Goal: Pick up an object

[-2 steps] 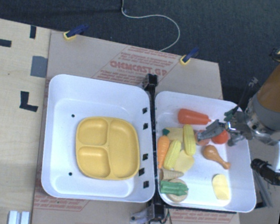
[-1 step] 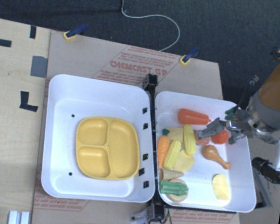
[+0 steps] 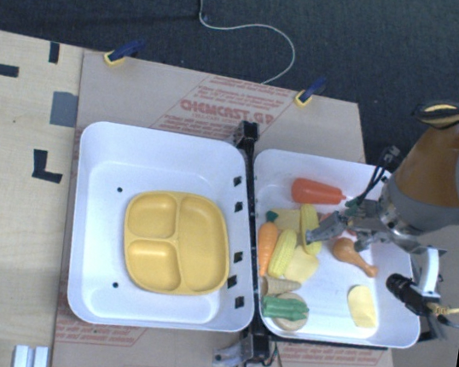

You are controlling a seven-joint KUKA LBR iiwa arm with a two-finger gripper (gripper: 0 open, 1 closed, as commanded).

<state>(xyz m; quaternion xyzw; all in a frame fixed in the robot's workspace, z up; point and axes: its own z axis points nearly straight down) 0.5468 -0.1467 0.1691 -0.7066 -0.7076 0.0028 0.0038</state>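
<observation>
**A:** Your gripper is low in the right bin, its tip at the yellow pieces near the bin's middle. Which toy are you going for?

**B:** The yellow corn, I'd judge; it lies right at the tip. Whether the jaws are apart or together I cannot tell, because the wrist hides them.

**A:** Then slow down. At nine o'clock from the tip sit a carrot and a pale yellow piece, touching one another. At twelve o'clock lies a red-orange pepper. At three o'clock a brown drumstick rests just beside the wrist.

**B:** So you'd want the jaws across the corn's narrow width, and you'd lift straight up, or a neighbour may drag along.

**A:** Yes. The bin floor is smooth white plastic, so a nudged toy would probably slide. The freest room is at five o'clock, around the lone yellow wedge.

**B:** And the left bin bears a yellow divided plate, well apart from the gripper.
</observation>
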